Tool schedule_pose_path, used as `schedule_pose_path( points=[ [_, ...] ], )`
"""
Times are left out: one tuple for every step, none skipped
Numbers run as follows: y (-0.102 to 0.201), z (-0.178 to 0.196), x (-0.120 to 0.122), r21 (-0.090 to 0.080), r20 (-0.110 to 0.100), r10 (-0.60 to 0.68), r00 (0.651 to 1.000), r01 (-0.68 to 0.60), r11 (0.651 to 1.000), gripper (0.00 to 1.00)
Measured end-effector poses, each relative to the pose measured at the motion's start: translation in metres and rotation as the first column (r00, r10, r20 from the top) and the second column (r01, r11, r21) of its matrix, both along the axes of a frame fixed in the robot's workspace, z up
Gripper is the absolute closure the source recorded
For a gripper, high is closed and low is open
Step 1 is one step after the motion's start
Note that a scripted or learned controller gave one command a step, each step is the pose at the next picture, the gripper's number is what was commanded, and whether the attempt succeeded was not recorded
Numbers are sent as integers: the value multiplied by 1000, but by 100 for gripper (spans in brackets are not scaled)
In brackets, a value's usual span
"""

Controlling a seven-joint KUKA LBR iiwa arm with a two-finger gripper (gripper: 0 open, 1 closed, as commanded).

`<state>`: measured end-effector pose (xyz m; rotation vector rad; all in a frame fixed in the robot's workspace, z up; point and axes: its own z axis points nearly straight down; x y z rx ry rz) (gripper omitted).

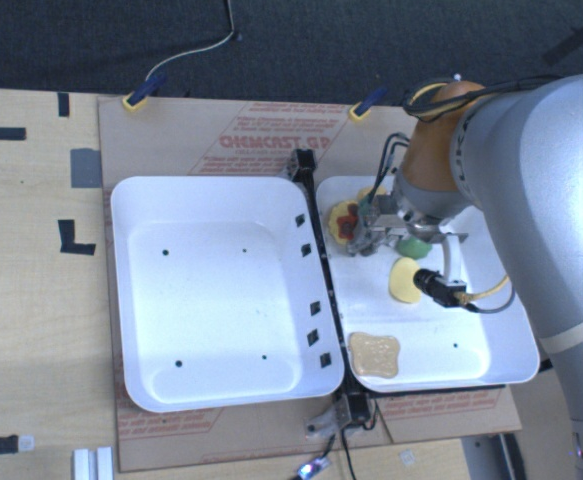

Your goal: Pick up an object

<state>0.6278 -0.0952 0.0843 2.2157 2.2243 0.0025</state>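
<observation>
A: What is the surface under the bins?

B: A brown cardboard sheet (271, 143) with red printed letters, fixed by two blue-and-yellow clamps (143, 91) at its far edge. It lies on a light wooden bench (31, 298) with dark tape marks. Behind the bench, at twelve o'clock, is dark blue carpet (101, 18) with a white cable (211, 38) on it.

A: And the bins?

B: The left bin (211, 298) and the right bin (471, 368) touch side by side.

A: Where are the objects?

B: All in the right bin. A red and yellow object (344, 220) is at ten o'clock, a yellow round piece (405, 282) near the middle, a green piece (414, 248) just above it, and a tan flat piece (374, 354) at seven o'clock.

A: The gripper?

B: The gripper (363, 236) is low, just beside the red and yellow object. If the fingers are open or closed, I cannot tell.
</observation>
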Motion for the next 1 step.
schedule_pose_path(
  points=[
    [-11, 1, -38, -1, -3, -5, 1000, 5, 1000, 100]
  ],
)
